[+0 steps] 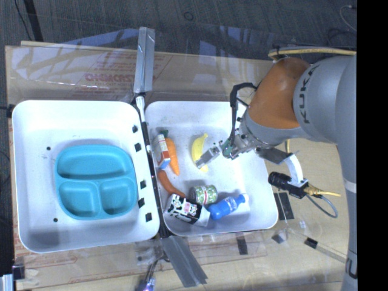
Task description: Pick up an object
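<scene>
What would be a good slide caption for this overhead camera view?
KUKA arm's hand hovers by the yellow banana in the right bin; blue divided tray sits in the left bin.

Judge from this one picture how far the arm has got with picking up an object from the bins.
Done: the gripper has reached into the right bin and sits low beside the banana.
In hand: nothing shows between its fingers.
Left: the grasp and lift. The banana, carrot, can, bottle and carton all lie in the bin; the blue tray sits in the left bin.
</scene>
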`<state>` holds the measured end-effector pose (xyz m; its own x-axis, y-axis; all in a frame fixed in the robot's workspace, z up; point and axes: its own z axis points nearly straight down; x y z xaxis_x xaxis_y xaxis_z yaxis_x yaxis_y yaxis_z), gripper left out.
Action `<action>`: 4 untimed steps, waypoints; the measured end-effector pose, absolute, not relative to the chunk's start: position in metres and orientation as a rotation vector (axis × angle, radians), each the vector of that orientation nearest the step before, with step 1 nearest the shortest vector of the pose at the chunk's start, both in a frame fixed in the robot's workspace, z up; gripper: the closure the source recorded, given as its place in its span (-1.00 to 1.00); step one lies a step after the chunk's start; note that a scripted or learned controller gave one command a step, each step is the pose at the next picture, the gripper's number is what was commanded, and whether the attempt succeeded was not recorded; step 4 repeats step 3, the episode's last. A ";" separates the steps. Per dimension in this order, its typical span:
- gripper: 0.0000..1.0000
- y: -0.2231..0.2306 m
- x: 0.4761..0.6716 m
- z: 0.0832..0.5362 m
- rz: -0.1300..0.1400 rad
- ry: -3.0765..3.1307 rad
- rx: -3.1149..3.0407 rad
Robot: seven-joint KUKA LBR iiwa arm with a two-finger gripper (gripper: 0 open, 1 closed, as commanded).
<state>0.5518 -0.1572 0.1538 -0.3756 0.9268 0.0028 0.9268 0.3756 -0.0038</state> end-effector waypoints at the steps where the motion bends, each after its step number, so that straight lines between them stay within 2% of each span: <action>1: -1.00 -0.175 0.610 0.092 0.003 -2.457 -1.956; 2: 1.00 -0.174 0.611 0.102 0.004 -2.461 -1.950; 3: 1.00 -0.169 0.595 0.238 0.001 -2.639 -1.707; 4: 1.00 -0.169 0.595 0.238 0.001 -2.639 -1.707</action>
